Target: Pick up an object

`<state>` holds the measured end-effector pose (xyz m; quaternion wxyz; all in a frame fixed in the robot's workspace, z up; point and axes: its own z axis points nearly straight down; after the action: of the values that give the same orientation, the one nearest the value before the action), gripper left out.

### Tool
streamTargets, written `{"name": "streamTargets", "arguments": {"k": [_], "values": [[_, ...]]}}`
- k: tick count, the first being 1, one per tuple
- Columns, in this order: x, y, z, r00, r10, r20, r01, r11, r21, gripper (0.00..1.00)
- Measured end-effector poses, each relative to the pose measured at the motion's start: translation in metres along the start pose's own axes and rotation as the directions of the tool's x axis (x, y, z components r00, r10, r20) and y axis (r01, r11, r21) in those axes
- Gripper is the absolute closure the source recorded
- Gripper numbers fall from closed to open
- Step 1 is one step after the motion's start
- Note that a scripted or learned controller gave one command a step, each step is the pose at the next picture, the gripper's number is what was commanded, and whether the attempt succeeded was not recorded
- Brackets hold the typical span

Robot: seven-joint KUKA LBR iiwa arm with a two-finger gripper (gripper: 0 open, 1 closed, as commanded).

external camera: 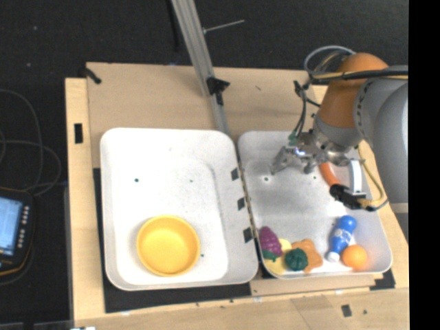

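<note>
Grey metal tool over the far part of the right white bin, fingers spread apart, nothing between them, small toys at the bin's near edge, blue and white bottle beside orange ball, purple grapes

The right bin is bare across its middle and left part, so there is open room there, while its near edge is crowded: a purple toy, a green toy, an orange piece, a blue and white bottle and an orange ball lie close together. The left bin is open but for a yellow bowl near its front. A slanted metal pole crosses the bench behind the bins.
</note>
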<state>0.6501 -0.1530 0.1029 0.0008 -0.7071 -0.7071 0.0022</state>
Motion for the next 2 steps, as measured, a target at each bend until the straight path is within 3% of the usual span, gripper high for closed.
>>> {"name": "streamTargets", "arguments": {"k": [1, 2], "values": [[-0.001, 0.002, -0.016, 1.000, 0.001, 0.000, -0.001, 1.000, -0.008, 1.00], [-0.003, 0.010, -0.062, 1.000, -0.002, 0.000, 0.002, 1.000, -0.011, 1.00]]}}
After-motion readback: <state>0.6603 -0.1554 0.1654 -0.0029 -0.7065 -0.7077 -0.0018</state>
